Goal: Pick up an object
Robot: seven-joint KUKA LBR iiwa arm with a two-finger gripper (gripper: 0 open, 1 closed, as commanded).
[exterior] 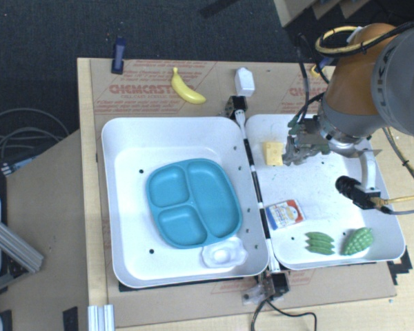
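My gripper (298, 150) hangs low over the back left part of the right bin (393, 250). It is right beside a small yellow block (272, 153) that lies on the bin floor at its left. A red, white and blue packet (284, 214) lies near the bin's left wall, closer to the front. At the front of the same bin are a green pea pod (319, 242) and a bumpy green piece (357, 241). Nothing is seen in the gripper.
The left bin (124, 150) holds a blue divided plate (192, 202) and a clear lidded cup (223, 254) at its front. On the bench behind the bins lie a banana (186, 88), a white item (245, 81) and a blue item (118, 54). A black fitting (355, 192) on the arm juts over the right bin.
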